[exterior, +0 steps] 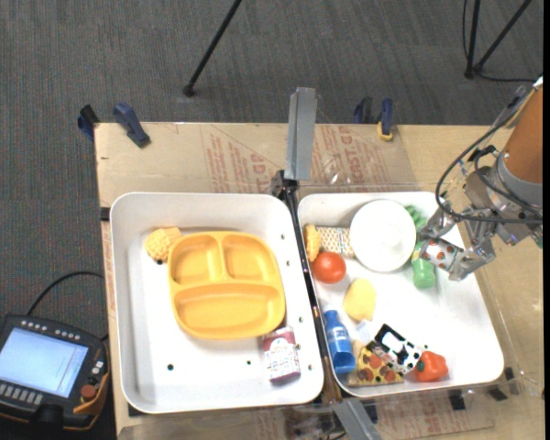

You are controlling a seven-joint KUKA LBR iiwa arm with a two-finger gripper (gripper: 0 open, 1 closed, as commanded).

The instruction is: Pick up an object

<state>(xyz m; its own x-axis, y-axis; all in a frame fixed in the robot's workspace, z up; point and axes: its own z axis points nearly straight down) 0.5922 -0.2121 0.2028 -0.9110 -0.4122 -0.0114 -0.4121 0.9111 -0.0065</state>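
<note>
My pincer stood apart over the green toy; crowding by the white bowl risked a miss.

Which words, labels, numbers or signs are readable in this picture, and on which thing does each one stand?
Red printed lettering on the brown board under the bins: seen reversed or upside down, I cannot read it with certainty.
Label on the small pink carton: too small and blurred.
Screen of the handheld pendant: text too small.
</note>
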